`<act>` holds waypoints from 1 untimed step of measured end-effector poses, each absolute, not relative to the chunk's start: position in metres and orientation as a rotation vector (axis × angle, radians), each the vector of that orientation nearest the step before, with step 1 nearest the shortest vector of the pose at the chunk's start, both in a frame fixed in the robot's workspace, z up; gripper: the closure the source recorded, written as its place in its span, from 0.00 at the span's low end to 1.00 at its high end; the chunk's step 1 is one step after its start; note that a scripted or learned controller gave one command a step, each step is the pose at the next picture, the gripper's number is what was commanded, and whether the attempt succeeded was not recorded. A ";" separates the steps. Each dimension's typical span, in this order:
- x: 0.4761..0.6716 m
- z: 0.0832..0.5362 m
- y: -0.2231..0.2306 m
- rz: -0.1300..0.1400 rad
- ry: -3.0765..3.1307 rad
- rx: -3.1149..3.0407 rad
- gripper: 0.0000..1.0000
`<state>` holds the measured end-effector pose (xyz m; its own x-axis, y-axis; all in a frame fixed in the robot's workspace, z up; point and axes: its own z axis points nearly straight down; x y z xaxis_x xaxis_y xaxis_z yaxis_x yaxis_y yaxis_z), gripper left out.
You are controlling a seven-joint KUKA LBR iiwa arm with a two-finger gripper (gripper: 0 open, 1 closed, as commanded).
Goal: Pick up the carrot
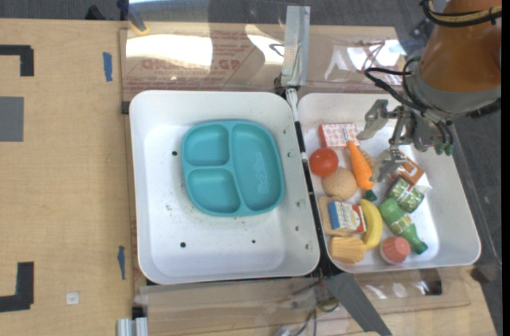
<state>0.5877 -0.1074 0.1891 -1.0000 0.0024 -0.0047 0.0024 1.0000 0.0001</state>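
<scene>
The carrot (361,165) is not yet picked up: it lies free in the right bin (460,224), between the red tomato (323,162) and the green carton (406,194), so the whole grasp and lift remain. The pincer (396,137) hangs just beside it, metal prongs spread apart and holding nothing. The carrot is a smooth, tapering orange plastic toy among glossy toy foods, while the left bin (151,167) holds a matte teal divided plate (233,166).

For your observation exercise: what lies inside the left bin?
The left bin holds one teal divided plate, its three compartments bare. Whatever bin floor lies under the plate is covered.
</scene>
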 end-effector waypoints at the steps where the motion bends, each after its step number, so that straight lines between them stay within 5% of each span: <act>1: 0.595 0.099 -0.103 -0.002 3.126 -0.147 0.00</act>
<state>0.5949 -0.1027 0.0985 -0.9955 -0.0938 -0.0117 -0.0938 0.9956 -0.0020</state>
